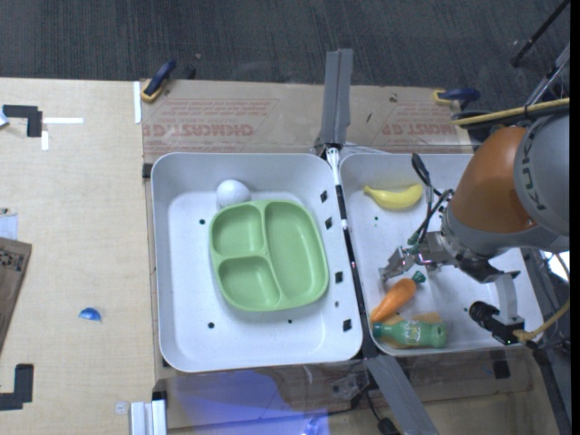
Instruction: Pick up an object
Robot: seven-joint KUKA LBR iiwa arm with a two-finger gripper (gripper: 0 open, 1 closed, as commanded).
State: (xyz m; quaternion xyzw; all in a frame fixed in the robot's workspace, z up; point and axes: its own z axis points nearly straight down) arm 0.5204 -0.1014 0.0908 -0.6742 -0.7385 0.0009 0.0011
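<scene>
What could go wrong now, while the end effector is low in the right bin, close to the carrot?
1. The carrot lies tilted and touching the green bottle; a grasp from the end effector may slip or push both.
2. These items lie near the right bin's front wall, so the arm could hit it.
3. The banana lies apart, so it is probably safe.

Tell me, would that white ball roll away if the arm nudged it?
Probably. The ball looks round and smooth, so it should roll easily. It sits against the green tray near the bin's back wall, which may stop it. It looks light, perhaps hollow.
</scene>
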